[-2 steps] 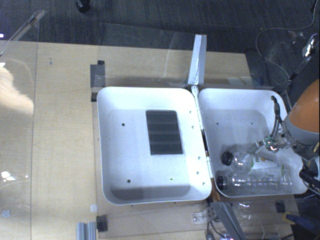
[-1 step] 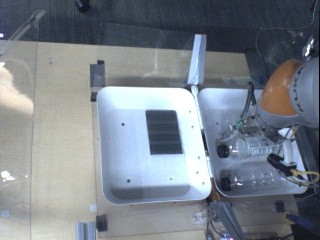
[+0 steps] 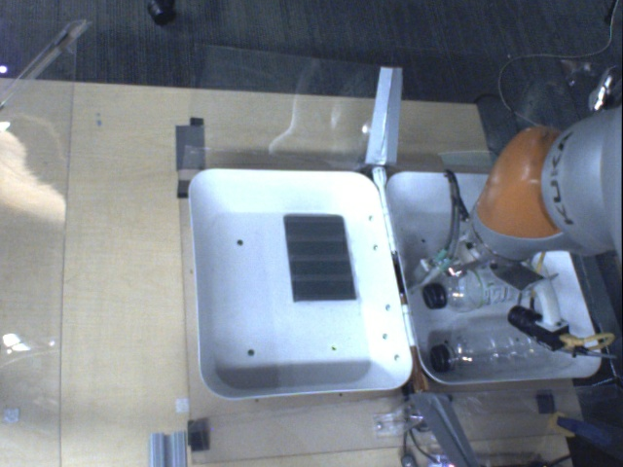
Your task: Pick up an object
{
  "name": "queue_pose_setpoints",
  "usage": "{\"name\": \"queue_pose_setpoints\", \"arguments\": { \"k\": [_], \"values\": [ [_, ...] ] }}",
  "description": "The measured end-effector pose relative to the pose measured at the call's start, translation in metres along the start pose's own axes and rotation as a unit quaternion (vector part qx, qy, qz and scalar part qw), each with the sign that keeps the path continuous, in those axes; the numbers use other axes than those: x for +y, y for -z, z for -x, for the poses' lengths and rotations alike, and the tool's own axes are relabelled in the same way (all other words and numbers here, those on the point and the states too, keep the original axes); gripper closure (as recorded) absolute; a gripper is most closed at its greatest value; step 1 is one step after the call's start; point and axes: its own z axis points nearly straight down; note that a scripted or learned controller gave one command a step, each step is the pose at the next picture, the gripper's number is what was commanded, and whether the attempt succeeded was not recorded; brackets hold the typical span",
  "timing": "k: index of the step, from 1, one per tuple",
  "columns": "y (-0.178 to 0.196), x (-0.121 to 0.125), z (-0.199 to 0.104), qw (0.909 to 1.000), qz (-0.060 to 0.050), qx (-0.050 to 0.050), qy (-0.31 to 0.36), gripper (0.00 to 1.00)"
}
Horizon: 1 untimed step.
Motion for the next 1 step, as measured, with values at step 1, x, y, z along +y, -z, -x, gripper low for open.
{"name": "queue_pose_setpoints", "arguments": {
  "k": [1],
  "values": [
    [0.0122,0.0032,-0.0002,1.0,0.004,-0.001,0.001,1.0]
  ]
}}
